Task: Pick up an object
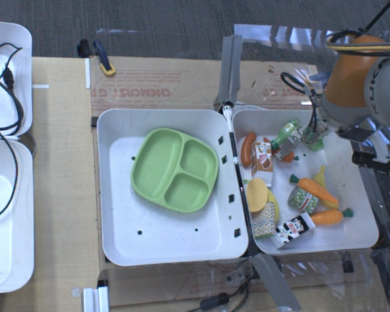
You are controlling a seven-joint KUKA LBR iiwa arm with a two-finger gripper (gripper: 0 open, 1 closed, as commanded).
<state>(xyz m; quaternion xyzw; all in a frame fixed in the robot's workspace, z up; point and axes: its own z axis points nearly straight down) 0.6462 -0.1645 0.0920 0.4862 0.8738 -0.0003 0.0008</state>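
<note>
Gripper low over the far end of the right bin, beside a green bottle

The gripper [310, 135] sits at the back of the right bin [363, 239], and the green bottle [285, 135] lies tilted just to its left, close against it; whether the bottle is in its grasp cannot be told. Carrots [317, 192] lie nearer the front, and a green divided plate [175, 169] rests in the left bin [117, 239]

green divided plate [175, 169] — left bin [117, 239]
</note>
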